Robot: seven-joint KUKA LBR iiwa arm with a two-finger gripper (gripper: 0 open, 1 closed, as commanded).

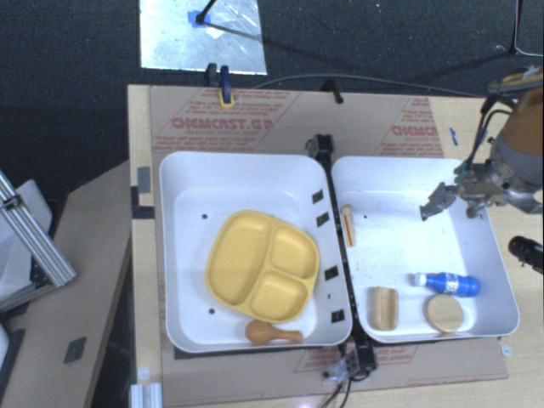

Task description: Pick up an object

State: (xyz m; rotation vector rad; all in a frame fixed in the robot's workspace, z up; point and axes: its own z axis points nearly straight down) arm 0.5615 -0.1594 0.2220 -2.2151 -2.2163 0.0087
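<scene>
So the pincer is hanging over the upper right part of the right-hand shallow white bin, fingers spread apart with nothing between them. Looks like it's not committed to anything yet.

Closest pickable stuff sits along the bin's near edge, well apart from the pincer. There's a small blue plastic bottle with a white cap end lying on its side, and just below it a round flat tan wooden disc, the two about touching. To their left is a tan wooden block with rounded ends. A thin orange stick lies by the bin's left wall.

If I had to bet, the bottle is the easy one: light, stiff, but smooth and round, so it may roll or squirt out. Grab it across the middle of the body, fingers square to its long axis. The disc looks too flat to get under.

The left bin holds a yellow divided plastic tray with a tan wooden spoon-shaped piece just beside its near edge. All on the cardboard-covered table.
</scene>
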